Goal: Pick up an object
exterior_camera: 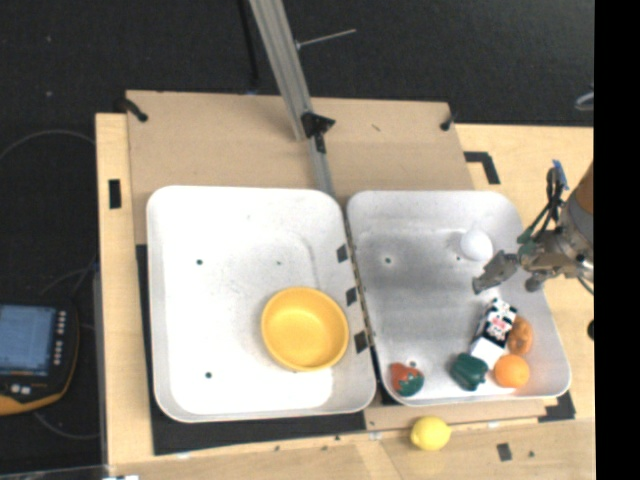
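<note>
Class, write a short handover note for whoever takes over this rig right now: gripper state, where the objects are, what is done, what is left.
Gripper: open, holding nothing, over the right bin near its right edge.
White ball: just left of the gripper.
Black-and-white carton, orange, brown item, green item, red-green item: right bin, front.
Yellow bowl: left bin.
Lemon: on the bench, outside the bins.
Done: nothing picked. Left: grasp and lift one object.

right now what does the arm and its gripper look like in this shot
At the right edge of the camera view a small part of the arm shows as a brownish-orange patch, with thin dark cables looping down beside it. Below sits the gripper: a dark grey metal body with two pale grey fingers that taper toward their tips. No markings can be made out on it at this size.
</note>
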